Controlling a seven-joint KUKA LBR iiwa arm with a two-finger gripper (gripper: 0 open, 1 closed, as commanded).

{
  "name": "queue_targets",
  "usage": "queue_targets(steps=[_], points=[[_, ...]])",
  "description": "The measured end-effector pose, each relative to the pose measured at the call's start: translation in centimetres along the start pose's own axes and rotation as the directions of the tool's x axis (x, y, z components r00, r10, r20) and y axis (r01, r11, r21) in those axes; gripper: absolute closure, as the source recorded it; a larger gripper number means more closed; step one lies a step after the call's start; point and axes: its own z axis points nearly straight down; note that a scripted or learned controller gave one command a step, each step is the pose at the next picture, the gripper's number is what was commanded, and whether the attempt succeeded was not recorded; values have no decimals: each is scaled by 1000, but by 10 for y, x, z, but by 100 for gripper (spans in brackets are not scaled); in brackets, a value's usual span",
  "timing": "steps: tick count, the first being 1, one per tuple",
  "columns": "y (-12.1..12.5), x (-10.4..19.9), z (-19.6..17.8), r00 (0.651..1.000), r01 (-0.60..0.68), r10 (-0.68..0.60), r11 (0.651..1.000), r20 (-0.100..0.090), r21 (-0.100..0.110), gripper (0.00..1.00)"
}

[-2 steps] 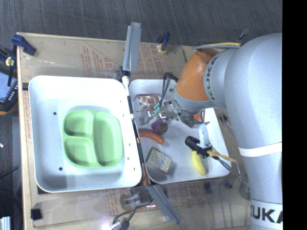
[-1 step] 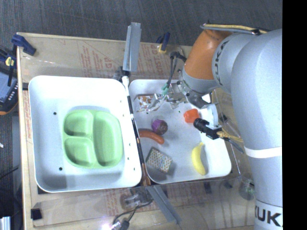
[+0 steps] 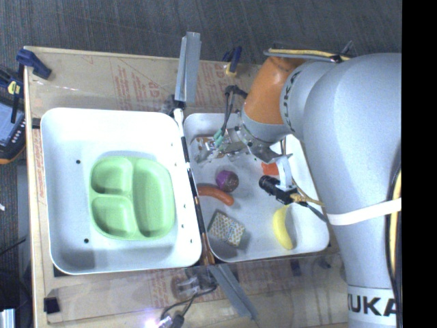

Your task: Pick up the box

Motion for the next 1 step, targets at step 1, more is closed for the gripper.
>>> queue_targets(steps=[1], points=[[22,11,-2,996,-89,89,996,17,28,0]])
